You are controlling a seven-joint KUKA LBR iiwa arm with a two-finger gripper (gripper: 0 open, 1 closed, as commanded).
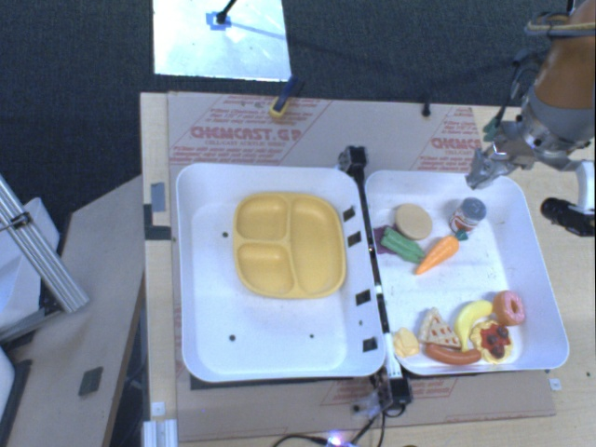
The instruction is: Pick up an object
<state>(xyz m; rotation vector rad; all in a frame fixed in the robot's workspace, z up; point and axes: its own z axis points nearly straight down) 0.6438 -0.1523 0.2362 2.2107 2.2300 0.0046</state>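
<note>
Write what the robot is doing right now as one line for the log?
gripper: above right bin's far edge, nothing held | nearest: small jar | yellow divided plate: left bin

The floor (74,54) is dark blue-grey carpet. A shiny square plate (222,24) lies on it at about 11 o'clock, catching bright light. A light wooden bench (102,250) fills the middle, and silver metal bars (37,254) lean in at 9 o'clock.
</note>
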